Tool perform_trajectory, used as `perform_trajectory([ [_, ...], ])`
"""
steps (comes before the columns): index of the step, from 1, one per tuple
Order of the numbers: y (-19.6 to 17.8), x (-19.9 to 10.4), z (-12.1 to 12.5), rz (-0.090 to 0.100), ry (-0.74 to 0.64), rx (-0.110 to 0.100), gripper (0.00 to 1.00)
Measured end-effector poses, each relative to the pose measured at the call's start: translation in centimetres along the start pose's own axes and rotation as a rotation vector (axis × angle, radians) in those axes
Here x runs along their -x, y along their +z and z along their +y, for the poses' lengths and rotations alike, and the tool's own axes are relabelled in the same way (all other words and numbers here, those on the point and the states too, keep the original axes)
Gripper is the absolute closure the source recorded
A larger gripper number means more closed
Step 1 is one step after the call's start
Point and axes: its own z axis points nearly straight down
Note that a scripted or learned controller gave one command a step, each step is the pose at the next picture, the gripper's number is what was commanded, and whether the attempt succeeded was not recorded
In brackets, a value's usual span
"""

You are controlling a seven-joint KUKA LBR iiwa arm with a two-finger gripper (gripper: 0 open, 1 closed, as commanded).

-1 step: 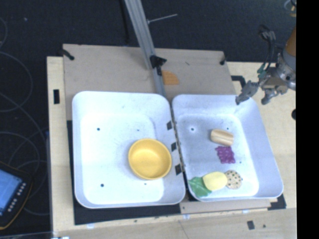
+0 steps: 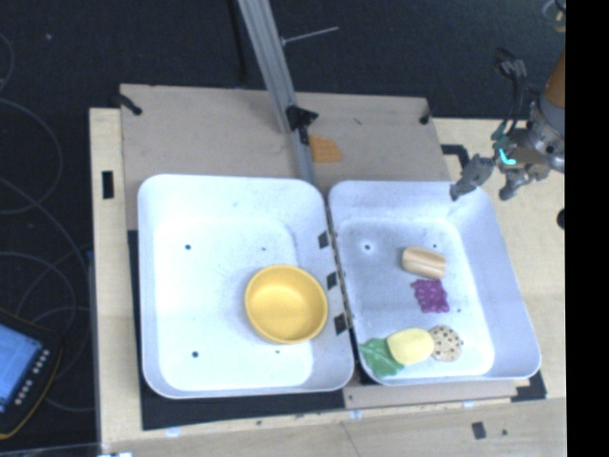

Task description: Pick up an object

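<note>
Looks like it's only at the approach: gripper (image 2: 487, 182) spread open, nothing in it, upper right over the right bin (image 2: 476, 219); next it'd need to drop toward the tan roll (image 2: 423, 261) mid-bin

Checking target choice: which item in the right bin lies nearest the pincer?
The tan bread roll, highest in the bin; the others lie farther from the pincer.

Hand (image 2: 487, 181) open above right bin (image 2: 495, 255); yellow bowl (image 2: 285, 304) in left bin (image 2: 190, 255)

Contents: two white bins (image 2: 171, 255); one yellow bowl (image 2: 285, 304); one tan roll (image 2: 423, 261); one purple grape cluster (image 2: 431, 296); one cookie (image 2: 445, 343); one yellow-green item (image 2: 404, 347).
</note>
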Motion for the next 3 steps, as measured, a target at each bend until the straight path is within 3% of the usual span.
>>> perform_trajectory([
  [2,8.4,-0.1,-0.3,0.001,0.004,-0.004,0.0],
  [3,14.7,0.2,-0.6,0.002,0.005,-0.005,0.0],
])
